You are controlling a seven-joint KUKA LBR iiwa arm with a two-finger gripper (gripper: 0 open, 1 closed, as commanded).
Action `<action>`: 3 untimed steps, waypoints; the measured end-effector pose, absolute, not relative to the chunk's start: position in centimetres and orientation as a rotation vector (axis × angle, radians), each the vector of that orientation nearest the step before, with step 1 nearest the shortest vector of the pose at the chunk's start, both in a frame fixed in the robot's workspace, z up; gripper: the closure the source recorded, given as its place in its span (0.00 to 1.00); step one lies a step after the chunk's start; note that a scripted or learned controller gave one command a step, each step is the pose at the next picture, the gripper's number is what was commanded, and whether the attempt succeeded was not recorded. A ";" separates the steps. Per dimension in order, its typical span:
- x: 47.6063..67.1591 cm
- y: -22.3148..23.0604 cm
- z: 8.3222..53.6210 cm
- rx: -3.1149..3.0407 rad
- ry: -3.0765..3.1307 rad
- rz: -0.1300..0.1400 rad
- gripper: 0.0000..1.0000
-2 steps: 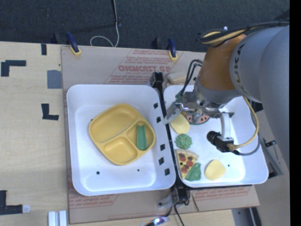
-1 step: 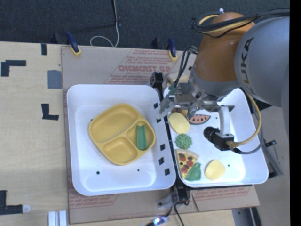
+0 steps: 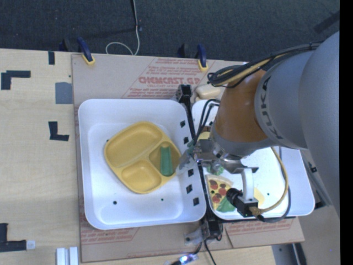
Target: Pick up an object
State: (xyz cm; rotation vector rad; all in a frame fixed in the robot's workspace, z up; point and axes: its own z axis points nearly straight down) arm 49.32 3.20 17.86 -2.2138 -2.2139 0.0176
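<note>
A yellow divided plate (image 3: 132, 150) lies in the left bin (image 3: 87, 164), and a green cylinder (image 3: 166, 160) rests upright-ish on the plate's right part. In the right bin (image 3: 300, 184) I see a toy pizza slice (image 3: 218, 186), a green piece (image 3: 224, 204) just below it, and a yellow wedge (image 3: 257, 195). My gripper (image 3: 191, 154) hangs low over the wall between the two bins, just right of the green cylinder. The arm's wrist hides most of it, so I see nothing clearly held.
The grey and orange arm (image 3: 248, 115) covers much of the right bin. Black clips (image 3: 190, 173) line the shared bin wall. Cables (image 3: 276, 195) loop over the right bin's front. Blue clamps (image 3: 85, 51) hold the cardboard base at the back.
</note>
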 end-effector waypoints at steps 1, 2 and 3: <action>55.9 -5.9 18.4 -2.232 -2.219 0.002 0.00; 55.7 -5.3 19.4 -2.219 -2.221 0.003 1.00; 55.1 2.3 24.3 -2.212 -2.230 -0.004 1.00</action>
